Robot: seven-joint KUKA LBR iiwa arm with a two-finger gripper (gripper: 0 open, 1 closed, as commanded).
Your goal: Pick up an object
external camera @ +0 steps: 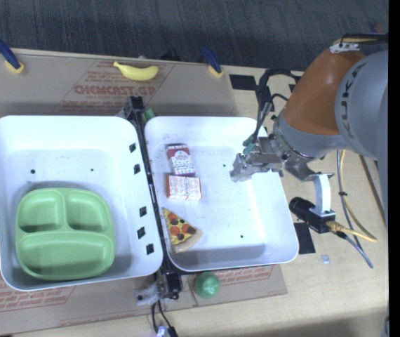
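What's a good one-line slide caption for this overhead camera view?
KUKA arm's gripper hovers over the right white bin holding a toy pizza slice and two small cartons; green divided tray fills the left.

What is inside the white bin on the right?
The right bin holds a red and white carton, a small box and a toy pizza slice along its left side. The tool hangs over the bin's right part, covering some floor.
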